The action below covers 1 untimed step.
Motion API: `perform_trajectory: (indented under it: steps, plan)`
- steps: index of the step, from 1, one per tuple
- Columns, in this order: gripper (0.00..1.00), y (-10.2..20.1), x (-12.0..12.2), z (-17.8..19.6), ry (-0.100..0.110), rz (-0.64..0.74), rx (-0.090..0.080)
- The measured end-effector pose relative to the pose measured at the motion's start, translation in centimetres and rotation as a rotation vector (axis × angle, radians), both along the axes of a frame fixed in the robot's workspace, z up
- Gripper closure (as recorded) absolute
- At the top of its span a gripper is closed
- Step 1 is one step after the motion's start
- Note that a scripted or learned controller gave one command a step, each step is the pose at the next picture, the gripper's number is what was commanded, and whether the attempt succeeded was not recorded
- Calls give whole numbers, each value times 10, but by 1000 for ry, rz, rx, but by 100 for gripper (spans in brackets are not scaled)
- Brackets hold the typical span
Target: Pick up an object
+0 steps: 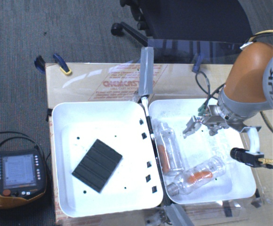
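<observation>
The robot arm (252, 79) is cut off at the right side. Its gripper (198, 124) is small and blurry, so its fingers are hard to make out. The office chair (183, 13) is cut off at the top. The two clear bottles (167, 145) overlap, and their edges are hard to see against the white bin (240, 185).
</observation>
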State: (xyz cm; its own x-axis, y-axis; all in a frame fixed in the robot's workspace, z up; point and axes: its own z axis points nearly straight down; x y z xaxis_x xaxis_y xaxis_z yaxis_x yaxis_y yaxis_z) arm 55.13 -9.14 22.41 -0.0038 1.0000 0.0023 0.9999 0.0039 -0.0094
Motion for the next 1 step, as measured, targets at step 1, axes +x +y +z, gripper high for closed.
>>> perform_trajectory:
  steps: [1]
  plan:
    - [0, -113, -25, -98, -20, -82, -6]
